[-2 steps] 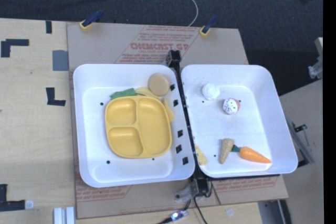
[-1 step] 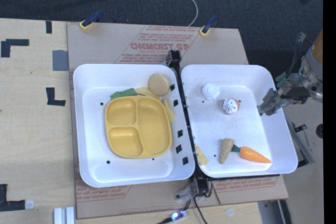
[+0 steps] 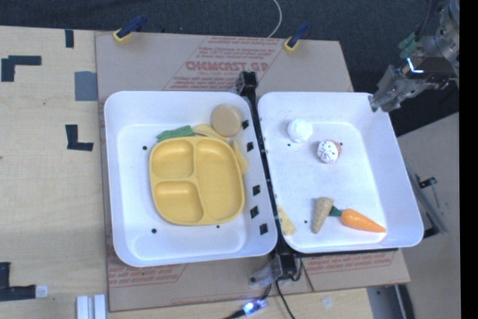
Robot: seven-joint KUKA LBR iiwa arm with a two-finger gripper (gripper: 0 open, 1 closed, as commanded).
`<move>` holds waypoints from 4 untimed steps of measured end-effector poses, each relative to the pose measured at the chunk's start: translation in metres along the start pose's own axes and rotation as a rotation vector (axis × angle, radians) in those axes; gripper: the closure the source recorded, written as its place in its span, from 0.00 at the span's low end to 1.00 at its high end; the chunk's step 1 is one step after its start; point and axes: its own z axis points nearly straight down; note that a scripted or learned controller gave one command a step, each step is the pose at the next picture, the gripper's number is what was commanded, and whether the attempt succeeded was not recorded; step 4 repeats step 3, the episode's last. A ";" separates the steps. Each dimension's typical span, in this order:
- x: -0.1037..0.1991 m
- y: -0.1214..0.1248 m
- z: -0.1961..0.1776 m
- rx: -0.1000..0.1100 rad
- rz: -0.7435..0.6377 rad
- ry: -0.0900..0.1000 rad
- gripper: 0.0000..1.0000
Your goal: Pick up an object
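- Two white bins sit side by side; I see the gripper (image 3: pixel 388 95) off the right bin's (image 3: pixel 388 160) upper right corner, touching nothing.
- I cannot tell its state.
- Right bin: white ball (image 3: pixel 299 130), speckled ball (image 3: pixel 328 151), cone (image 3: pixel 321 214), carrot (image 3: pixel 361 221).
- Left bin (image 3: pixel 123 183): yellow tray (image 3: pixel 197 181), tan disc (image 3: pixel 225 119), green leaf (image 3: pixel 174 134).

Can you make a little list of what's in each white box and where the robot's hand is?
left bin: yellow divided plate, tan round piece, green piece peeking out behind the plate
right bin: white ball, speckled cupcake, cone, carrot
gripper: over the right bin's far right corner, holding nothing visible
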 end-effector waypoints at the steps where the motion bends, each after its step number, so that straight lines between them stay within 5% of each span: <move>1: 0.030 -0.025 0.147 0.030 0.006 0.004 1.00; 2: 0.067 -0.024 0.025 0.001 0.002 0.000 1.00; 3: 0.123 -0.025 0.055 0.016 0.001 0.001 1.00; 4: 0.123 -0.025 0.055 0.016 0.001 0.001 1.00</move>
